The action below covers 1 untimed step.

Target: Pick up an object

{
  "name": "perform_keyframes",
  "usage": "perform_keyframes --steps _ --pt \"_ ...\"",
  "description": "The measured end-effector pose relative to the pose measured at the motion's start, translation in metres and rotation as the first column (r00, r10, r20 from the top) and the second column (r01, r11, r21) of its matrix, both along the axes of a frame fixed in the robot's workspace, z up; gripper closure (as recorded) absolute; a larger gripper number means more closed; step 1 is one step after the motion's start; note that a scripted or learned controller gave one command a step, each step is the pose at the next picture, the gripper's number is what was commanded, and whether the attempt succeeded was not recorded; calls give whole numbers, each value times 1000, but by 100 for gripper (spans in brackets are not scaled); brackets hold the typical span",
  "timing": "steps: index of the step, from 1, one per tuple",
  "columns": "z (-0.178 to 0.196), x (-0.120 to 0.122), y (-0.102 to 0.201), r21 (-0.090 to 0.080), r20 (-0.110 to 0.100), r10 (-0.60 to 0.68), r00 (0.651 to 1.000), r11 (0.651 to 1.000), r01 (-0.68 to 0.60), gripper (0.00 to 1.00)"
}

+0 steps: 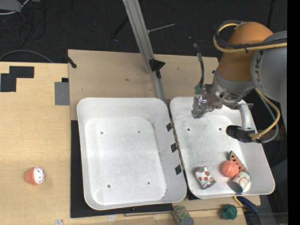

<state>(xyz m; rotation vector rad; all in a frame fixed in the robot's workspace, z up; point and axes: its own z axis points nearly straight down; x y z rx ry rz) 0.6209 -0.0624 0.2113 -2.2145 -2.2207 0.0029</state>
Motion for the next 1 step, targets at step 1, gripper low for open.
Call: perform_keyframes --steps 1 --pt "13 -19 50 0 1 2 1000 1000 -2 100"
